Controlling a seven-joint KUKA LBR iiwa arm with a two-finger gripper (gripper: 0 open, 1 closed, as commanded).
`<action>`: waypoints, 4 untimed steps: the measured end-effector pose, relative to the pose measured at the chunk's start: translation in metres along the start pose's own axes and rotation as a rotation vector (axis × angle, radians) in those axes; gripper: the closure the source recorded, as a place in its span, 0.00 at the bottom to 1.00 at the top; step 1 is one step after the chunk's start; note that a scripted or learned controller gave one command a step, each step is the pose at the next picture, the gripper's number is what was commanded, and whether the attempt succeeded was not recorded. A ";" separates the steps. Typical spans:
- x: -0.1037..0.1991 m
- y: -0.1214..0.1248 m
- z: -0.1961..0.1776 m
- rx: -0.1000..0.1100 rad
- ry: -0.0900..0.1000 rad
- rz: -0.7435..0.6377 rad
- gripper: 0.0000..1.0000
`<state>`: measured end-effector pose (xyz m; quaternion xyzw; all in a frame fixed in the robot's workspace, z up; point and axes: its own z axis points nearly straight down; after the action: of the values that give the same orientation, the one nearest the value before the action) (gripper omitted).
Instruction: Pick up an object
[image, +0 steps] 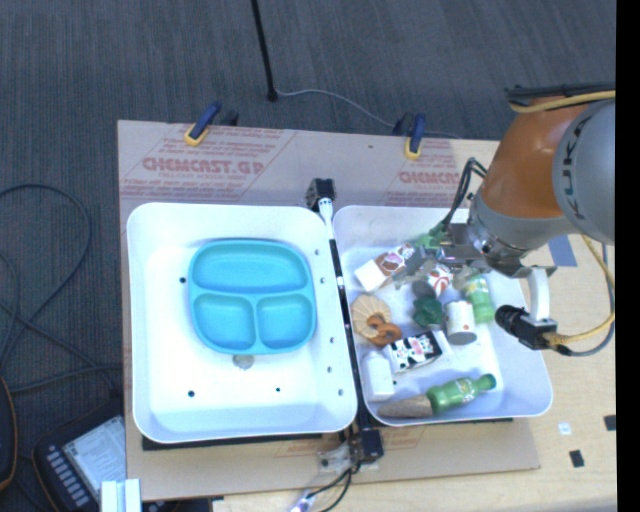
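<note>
A brown board (200, 165) is covering the desk, clamped at its far edge, with dark carpet (80, 70) lying around it. The hand (440, 262) is hovering over the cluttered right bin (530, 390); its grip I cannot tell.

Lab: clamped bench (200, 160), robot bins (160, 330)

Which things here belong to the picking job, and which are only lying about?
Job: gripper, right bin, green bottle, pretzel, white cup.
Lying about: left bin, blue tray, clamps, cable.
</note>
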<state>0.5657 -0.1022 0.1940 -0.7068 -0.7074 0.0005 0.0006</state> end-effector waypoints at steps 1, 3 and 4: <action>-0.009 0.008 0.095 -0.012 -0.001 0.002 0.00; -0.009 0.008 0.085 -0.012 0.000 0.001 0.00; -0.009 0.008 0.076 -0.011 -0.001 0.001 1.00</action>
<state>0.5734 -0.1112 0.1184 -0.7073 -0.7069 -0.0031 -0.0034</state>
